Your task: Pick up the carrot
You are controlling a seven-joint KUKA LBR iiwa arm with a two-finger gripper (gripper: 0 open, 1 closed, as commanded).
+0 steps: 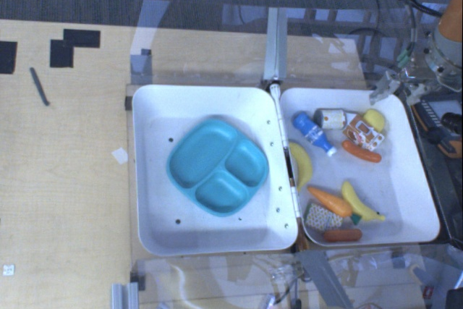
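Orange carrot lies slanted, seemingly touching a banana.

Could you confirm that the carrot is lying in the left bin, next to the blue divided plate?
Not quite: the camera view shows the carrot in the right bin, beside a yellow banana. The blue divided plate sits alone in the left bin.

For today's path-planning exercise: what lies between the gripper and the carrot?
In the camera view, the lemon, a patterned pack and a red sausage lie between the gripper and the carrot.
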